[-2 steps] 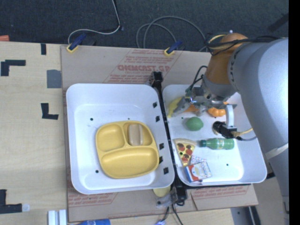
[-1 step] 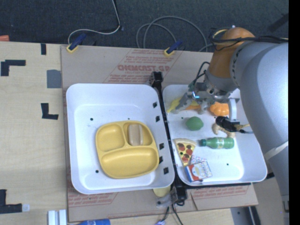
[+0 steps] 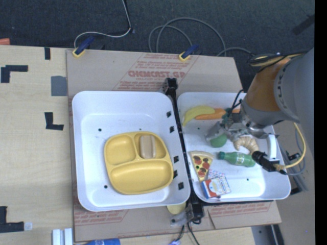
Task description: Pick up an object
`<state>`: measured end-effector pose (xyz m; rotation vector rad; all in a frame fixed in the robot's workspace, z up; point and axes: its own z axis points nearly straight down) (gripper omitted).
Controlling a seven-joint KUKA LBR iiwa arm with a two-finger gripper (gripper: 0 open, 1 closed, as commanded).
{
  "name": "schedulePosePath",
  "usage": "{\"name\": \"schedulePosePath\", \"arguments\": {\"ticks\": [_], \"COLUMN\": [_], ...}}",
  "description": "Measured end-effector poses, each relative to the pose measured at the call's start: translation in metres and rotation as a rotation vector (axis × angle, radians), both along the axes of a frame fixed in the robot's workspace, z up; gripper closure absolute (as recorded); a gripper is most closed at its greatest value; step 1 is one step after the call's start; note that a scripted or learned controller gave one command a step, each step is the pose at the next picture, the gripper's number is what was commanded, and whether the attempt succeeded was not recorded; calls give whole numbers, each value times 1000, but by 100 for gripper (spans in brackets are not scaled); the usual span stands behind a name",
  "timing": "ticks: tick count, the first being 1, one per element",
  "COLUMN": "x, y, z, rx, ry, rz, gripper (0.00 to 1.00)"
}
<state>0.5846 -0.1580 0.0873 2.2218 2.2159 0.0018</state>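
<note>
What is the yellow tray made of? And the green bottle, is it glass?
The yellow tray looks like moulded plastic: one even colour, rounded compartments, a dull sheen. The green bottle looks more like plastic than glass, since it is see-through green with a soft shine, but the picture is too small to be sure.

A brown cardboard sheet [image 3: 153, 70] with red printing covers the bench, held at its far edge by two yellow-and-blue clamps [image 3: 82, 46]. To its left lies a pale wood surface [image 3: 28, 137] marked with black tape pieces [image 3: 51, 121] and one grey square [image 3: 59, 85]. Beyond the cardboard spreads dark carpet-like floor [image 3: 214, 4], crossed by thin grey cables [image 3: 189, 27] looping near the clamps. Lighting is even and soft.
</note>
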Motion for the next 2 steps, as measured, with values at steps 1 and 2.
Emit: {"name": "schedulePosePath", "arguments": {"ticks": [1,2], "x": [3,4], "y": [1,98], "z": [10,103], "rx": [-2,5], "ry": [-2,-5], "rz": [3,14], "gripper": [100,100]}}
